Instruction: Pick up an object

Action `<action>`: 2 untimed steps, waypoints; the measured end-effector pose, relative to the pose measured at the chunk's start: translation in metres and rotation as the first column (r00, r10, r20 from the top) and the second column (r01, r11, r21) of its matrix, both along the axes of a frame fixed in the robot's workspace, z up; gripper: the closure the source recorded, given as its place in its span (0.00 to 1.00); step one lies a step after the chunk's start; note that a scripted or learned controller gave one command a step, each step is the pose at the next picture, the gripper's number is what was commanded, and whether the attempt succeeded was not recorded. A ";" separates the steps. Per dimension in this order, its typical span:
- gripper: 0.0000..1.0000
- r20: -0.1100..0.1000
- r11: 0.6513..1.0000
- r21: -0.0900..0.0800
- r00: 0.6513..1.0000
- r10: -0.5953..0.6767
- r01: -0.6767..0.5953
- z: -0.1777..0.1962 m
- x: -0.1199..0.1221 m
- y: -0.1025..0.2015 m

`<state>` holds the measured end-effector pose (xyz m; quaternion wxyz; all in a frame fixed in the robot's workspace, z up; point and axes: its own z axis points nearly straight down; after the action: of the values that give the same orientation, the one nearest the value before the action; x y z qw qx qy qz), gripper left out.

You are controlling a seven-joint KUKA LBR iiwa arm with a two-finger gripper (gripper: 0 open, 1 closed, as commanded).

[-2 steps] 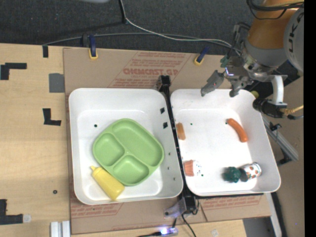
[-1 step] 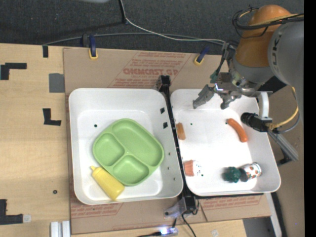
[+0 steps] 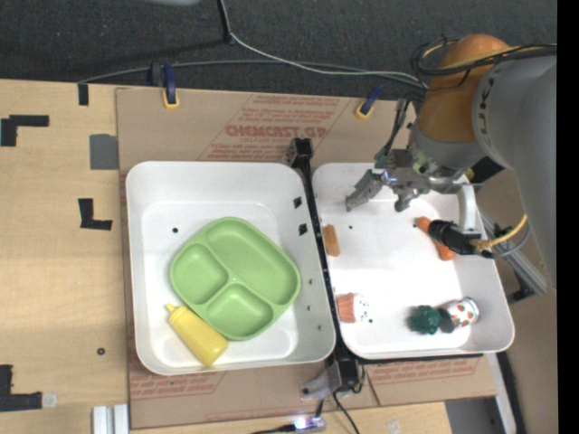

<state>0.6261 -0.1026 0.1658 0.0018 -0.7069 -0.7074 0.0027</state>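
Above the right bin [image 3: 362, 181], my gripper [image 3: 384, 193] hangs with fingers spread, grasping nothing. I fear a miss: candidates lie scattered, the orange carrot [image 3: 445, 246] near the bin's right wall, the small green toy [image 3: 423, 319] near its front. Cardboard [image 3: 262, 125] lines the bench behind the bin.

The divided plate [image 3: 235, 278] and bottle [image 3: 195, 334] lie in the left bin [image 3: 145, 188]; the pincer [image 3: 382, 193] hangs over the right bin [image 3: 493, 283].
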 end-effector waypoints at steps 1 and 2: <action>0.00 0.001 1.000 0.000 1.000 0.001 -0.001 -0.058 0.007 -0.004; 1.00 0.004 1.000 0.001 1.000 0.002 -0.002 -0.045 0.008 -0.003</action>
<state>0.6342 -0.1053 0.1212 0.0007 -0.7060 -0.7082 0.0010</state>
